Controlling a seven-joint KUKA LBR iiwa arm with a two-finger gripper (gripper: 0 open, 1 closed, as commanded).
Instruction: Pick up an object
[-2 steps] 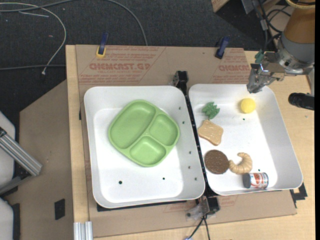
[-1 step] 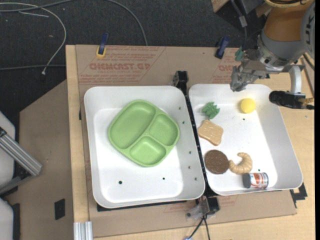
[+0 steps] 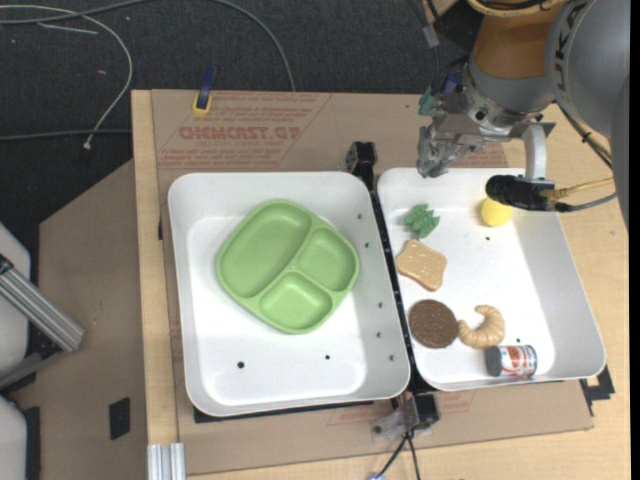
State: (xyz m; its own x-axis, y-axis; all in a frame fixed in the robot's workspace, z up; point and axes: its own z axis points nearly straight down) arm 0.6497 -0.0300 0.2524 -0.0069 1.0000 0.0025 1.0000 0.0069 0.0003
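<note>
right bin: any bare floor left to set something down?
Yes. Bare patch in the right bin along its right side, bordered by the yellow ball above and the croissant and can below. Crowded down the left side: green piece, toast, brown cookie. The gripper hangs over the top-left corner.

The two white bins (image 3: 195,298) look like smooth, slightly glossy moulded plastic, and the green divided plate (image 3: 287,265) has the same smooth plastic sheen. Under them the worktop (image 3: 250,128) is covered with matt brown cardboard, printed in faded red. The arm's grey shell (image 3: 600,58) looks smooth and satin, its orange band (image 3: 515,33) glossier, and the end effector (image 3: 437,158) looks like dull bare metal.
</note>
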